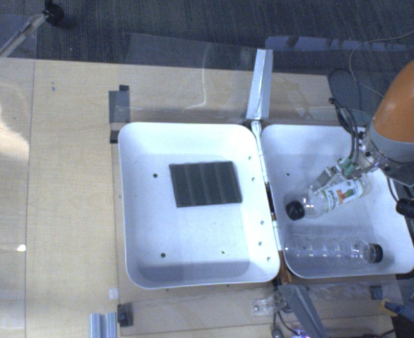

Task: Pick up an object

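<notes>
The right bin (404, 255) on the table (66, 189) holds two clear bottles; the left bin (140, 259) holds a dark ribbed mat (205, 184). The upper bottle (327, 197) lies tilted — smooth and round, it could roll or slip from a poor grasp. The pincer (348, 169) sits at its upper end, touching or just above; whether it is spread or pinching I cannot tell. The second bottle (337, 251) lies near the front wall.

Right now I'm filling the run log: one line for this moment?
gripper over right bin | at clear bottle | grasp unconfirmed | second bottle near front wall
</notes>
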